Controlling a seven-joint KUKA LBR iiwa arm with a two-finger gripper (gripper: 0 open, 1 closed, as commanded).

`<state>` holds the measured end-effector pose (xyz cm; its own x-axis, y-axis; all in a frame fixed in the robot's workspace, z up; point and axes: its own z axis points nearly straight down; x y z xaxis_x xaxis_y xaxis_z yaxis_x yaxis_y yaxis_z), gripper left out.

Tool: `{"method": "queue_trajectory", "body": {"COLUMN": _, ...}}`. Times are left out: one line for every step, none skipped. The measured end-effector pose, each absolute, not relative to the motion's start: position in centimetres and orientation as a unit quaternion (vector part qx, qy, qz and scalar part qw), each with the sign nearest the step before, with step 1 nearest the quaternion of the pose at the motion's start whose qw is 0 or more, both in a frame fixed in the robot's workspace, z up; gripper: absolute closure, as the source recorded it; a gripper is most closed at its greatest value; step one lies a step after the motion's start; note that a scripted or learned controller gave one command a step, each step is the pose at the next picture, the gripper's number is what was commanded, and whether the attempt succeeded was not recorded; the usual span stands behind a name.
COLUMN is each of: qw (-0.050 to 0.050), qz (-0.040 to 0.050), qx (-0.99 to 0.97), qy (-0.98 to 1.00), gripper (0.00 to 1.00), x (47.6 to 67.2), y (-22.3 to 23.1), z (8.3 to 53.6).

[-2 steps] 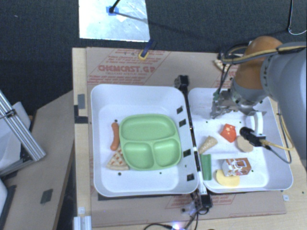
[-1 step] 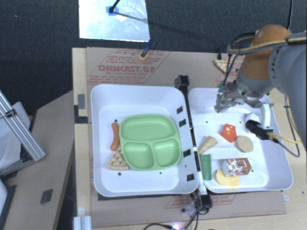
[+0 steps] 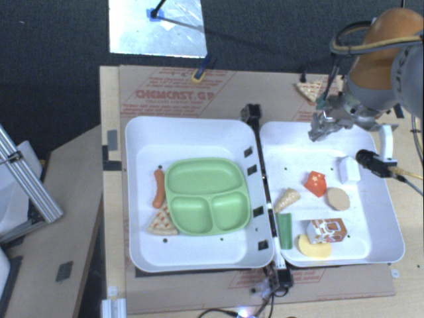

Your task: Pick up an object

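My gripper [image 3: 320, 128] hangs over the far edge of the right bin [image 3: 381, 244], with nothing visible in it. Loose toy foods lie in that bin, below and to the right of the gripper. They are a red piece [image 3: 316, 183], a white block [image 3: 348, 169], a round tan cookie [image 3: 338, 199], a pale bread piece [image 3: 287, 199], a green stick [image 3: 284, 230], a small printed carton [image 3: 326, 230] and a yellow banana [image 3: 313, 247]. The red piece is the nearest to the gripper, and a stretch of bare bin floor separates them.
The left bin [image 3: 142, 138] holds a green divided plate [image 3: 207, 196], a sausage [image 3: 159, 187] and a triangular cracker [image 3: 161, 222]. A pizza slice [image 3: 310, 89] lies on the bench behind the right bin. A black divider [image 3: 260, 177] runs between the bins. A black cable end [image 3: 372, 162] juts in at the right.
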<state>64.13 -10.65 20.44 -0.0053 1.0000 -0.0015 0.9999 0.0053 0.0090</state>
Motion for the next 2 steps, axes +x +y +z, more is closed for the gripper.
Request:
{"method": "queue_trajectory", "body": {"qw": 0.002, "qz": 0.0015, "qx": 0.705, "qy": 0.709, "gripper": 1.0, "x": 64.3, "y": -10.7, "z": 22.6}}
{"method": "queue_trajectory", "body": {"qw": -0.001, "qz": -0.0001, "qx": 0.704, "qy": 0.71, "gripper": 1.0, "x": 60.8, "y": -7.7, "z": 21.9}}
